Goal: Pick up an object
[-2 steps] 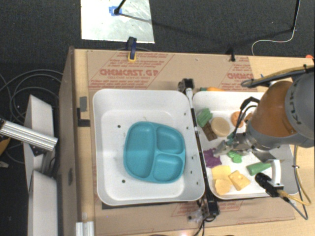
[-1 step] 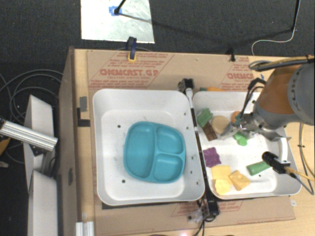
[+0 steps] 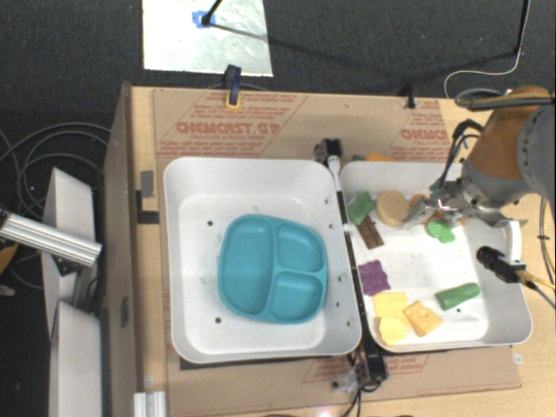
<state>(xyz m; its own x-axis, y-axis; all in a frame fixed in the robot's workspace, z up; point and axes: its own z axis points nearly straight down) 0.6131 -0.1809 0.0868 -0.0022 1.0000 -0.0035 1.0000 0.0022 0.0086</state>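
The gripper hung low over the back part of the right bin, near its far right corner, with the grey arm and its orange band reaching in from the right. Whether anything sat between its tips could not be told; the spot was too small and cluttered to judge.

Just beside the gripper, toward the bin's right wall, lay a small bright green piece. On its other side sat a round tan object, and next to that, against the bin's left wall near the back, a green leafy piece with a brown bar just in front of it.

Further forward, near the left wall, lay a purple piece. At the front edge sat two yellow pieces and an orange wedge, close together. A dark green cylinder lay toward the front right corner.

The left bin held a teal divided plate near its middle.
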